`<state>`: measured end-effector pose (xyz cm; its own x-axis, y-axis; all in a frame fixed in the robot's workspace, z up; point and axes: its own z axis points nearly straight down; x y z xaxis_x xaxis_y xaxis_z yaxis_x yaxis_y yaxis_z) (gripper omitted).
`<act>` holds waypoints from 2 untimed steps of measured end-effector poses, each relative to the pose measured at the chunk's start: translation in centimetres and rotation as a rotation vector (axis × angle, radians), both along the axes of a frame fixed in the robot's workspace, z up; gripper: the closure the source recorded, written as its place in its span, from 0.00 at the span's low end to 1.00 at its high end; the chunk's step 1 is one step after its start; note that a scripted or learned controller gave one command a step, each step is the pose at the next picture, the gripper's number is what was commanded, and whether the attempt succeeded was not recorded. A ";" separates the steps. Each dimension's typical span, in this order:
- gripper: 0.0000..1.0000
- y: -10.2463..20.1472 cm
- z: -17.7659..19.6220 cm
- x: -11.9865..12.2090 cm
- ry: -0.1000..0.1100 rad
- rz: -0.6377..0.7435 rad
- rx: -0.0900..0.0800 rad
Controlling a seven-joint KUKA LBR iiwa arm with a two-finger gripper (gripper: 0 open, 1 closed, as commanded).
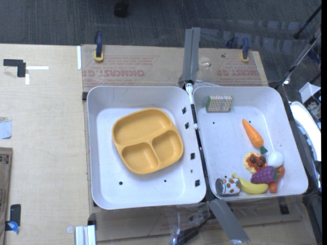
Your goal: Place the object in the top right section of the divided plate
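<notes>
A yellow divided plate [147, 140] lies in the left white bin [102, 188], turned a little, with one large section at the top and two smaller ones below. In the right bin [286, 137] lie toy foods: an orange carrot [252, 132], a small pizza slice [254, 162], a white egg [275, 158], purple grapes [265, 175], a yellow banana [251, 186], a small can [228, 186] and a woven sponge-like block [219, 103].
A grey post [191, 55] rises between the bins at the back. Blue clamps [98, 47] hold the cardboard behind the bins. The wooden bench [41, 137] stretches to the left.
</notes>
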<state>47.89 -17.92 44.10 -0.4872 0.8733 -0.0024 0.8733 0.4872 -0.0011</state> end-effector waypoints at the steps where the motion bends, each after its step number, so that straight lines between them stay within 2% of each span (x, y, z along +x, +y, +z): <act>1: 1.00 -4.3 0.0 0.0 0.001 -0.460 -0.001; 2: 1.00 -4.3 -0.1 0.0 0.001 -0.718 -0.001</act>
